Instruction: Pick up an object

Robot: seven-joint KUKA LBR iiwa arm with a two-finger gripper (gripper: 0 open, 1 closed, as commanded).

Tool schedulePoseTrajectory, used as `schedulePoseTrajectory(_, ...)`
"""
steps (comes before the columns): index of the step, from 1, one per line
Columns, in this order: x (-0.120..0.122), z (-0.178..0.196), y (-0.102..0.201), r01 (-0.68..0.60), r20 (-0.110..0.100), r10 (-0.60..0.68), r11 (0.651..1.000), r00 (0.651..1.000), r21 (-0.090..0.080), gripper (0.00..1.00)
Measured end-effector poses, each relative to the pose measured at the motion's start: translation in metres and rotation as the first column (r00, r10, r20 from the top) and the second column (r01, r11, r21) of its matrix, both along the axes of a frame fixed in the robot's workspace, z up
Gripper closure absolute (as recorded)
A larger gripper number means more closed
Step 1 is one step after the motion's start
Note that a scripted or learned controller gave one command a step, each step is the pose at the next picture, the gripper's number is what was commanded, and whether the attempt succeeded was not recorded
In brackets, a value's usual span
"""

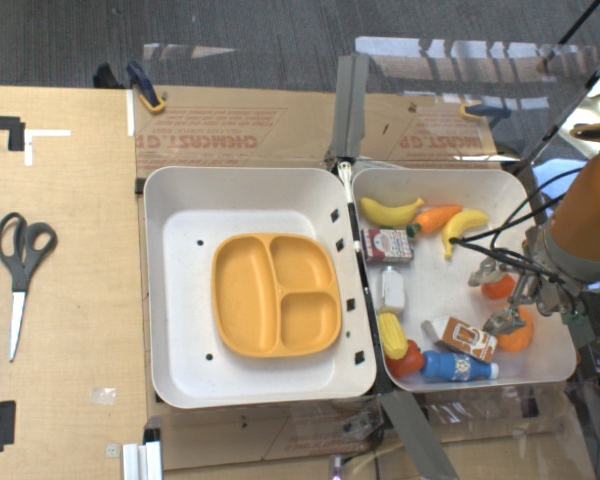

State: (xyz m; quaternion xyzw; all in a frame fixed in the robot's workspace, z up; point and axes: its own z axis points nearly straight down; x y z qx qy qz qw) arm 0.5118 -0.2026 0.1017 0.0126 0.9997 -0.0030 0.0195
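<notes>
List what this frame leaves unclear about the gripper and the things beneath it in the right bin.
- Gripper, camera view: finger state unreadable; cables and linkage clutter it.
- Orange pieces: partly covered by the gripper; shape and number unclear, grasp cannot be confirmed.
- Red item by the corn: partly behind the blue bottle.
- Small carton: print too small.

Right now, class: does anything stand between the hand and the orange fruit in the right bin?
Nothing visible does. The hand hangs directly over the right bin, with one orange fruit beside it and another just below. The small carton lies off to the side.
</notes>
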Motion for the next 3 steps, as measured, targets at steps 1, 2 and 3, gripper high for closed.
schedulePoseTrajectory(1,-0.031,-0.009,-0.018,0.125,-0.035,-0.125,0.992,0.992,0.007,0.0)
schedulePoseTrajectory(2,-0.033,-0.01,0.008,0.017,-0.037,-0.017,1.0,0.999,0.005,0.0)
schedulePoseTrajectory(3,-0.034,-0.01,0.018,-0.032,-0.038,0.032,0.999,0.999,0.004,0.0)
